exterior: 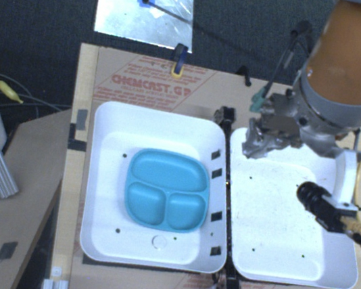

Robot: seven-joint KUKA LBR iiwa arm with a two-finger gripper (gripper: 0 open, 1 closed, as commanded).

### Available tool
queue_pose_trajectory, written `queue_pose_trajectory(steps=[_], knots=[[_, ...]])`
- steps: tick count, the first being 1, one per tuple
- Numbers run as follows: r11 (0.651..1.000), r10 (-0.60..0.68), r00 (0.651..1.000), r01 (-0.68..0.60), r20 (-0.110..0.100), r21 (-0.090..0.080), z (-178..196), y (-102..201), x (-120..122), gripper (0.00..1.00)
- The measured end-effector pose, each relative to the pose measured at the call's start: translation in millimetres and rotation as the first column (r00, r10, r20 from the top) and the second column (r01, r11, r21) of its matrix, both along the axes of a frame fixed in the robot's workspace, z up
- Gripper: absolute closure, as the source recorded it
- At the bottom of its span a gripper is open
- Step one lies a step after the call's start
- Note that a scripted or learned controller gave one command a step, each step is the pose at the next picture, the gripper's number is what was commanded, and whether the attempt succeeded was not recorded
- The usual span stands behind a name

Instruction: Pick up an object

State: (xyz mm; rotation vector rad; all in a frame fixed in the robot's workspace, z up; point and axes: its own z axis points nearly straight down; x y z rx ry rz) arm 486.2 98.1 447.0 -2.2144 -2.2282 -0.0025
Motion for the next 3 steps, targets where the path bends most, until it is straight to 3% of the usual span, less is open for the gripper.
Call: queue_pose_trajectory(steps=[1,2,3], knots=[[1.0,0.0,1.0,0.0,0.001,-0.001,-17.7,2.1,0.5,1.0],[1.0,-0.011,1.0,0.011,-0.003,-0.003,-75.0,-53.1,0.4,1.0],[1.0,-0.004,1.0,0.004,-0.01,-0.002,-190.1,-20.9,-0.8,1.0]])
